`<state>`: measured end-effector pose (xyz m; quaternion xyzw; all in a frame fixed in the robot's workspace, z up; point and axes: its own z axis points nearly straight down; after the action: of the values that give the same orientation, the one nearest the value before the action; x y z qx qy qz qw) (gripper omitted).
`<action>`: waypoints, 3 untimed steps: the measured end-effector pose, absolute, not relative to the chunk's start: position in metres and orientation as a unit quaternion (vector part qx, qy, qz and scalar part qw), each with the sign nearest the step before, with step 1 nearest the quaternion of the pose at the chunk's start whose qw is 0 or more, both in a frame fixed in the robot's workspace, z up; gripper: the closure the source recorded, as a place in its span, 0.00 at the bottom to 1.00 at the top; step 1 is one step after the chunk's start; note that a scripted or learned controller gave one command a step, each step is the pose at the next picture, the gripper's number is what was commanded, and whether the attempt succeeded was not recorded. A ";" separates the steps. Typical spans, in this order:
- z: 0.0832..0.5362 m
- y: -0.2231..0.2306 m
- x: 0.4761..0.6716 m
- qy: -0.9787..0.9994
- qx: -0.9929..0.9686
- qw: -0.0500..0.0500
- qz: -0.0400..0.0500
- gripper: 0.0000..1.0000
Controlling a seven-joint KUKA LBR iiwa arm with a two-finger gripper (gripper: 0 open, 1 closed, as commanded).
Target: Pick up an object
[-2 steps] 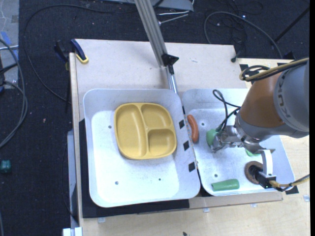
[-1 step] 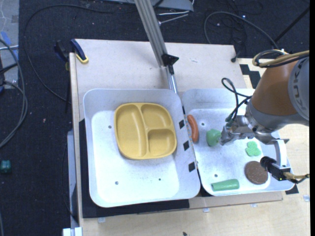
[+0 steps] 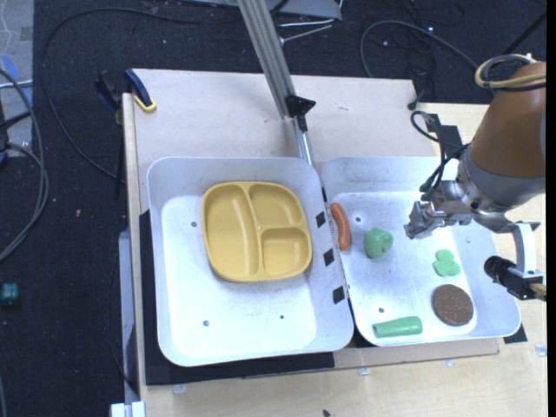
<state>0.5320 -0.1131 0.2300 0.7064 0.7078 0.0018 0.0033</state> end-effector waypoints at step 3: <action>0.252 -0.009 0.540 0.710 0.704 0.000 0.001 1.00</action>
<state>0.5405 -0.0089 0.2524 0.7040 0.7102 0.0009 -0.0004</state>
